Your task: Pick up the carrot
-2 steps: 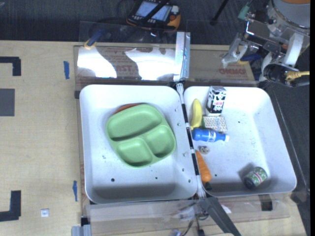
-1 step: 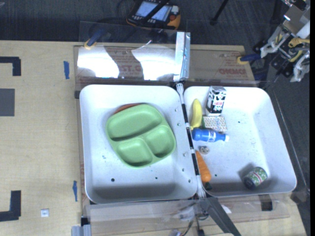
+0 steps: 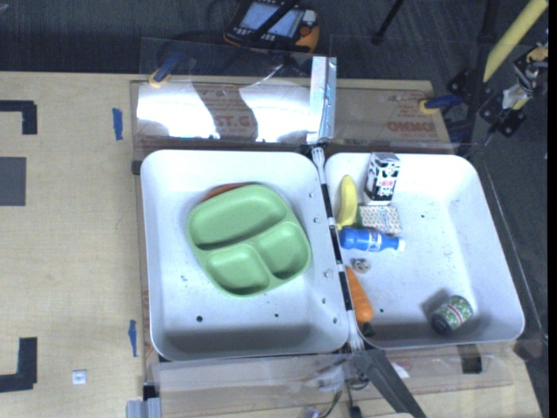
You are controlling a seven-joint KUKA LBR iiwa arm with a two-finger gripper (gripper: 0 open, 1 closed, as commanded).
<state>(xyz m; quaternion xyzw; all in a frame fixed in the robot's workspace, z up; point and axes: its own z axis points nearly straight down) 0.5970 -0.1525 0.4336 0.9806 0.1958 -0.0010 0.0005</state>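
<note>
On the bench, two white bins side by side. Left bin (image 3: 165, 233) holds a green divided tray (image 3: 250, 239) with something orange-red peeking from under its far edge (can't tell what). Right bin (image 3: 487, 233) has the clutter: blue bottle (image 3: 370, 240) lying flat, banana (image 3: 347, 200), cow-print carton (image 3: 382, 177) upright, patterned packet (image 3: 383, 218), green can (image 3: 451, 313) near the front corner. Carrot (image 3: 359, 298) lies along the right bin's left wall, near the front, just past the bottle. Gripper state: cannot tell from here. Looks like step zero, approach not begun. Next move calls for a descent tight against that wall, jaws straddling the carrot across its width; wall clearance is the risk.
</note>
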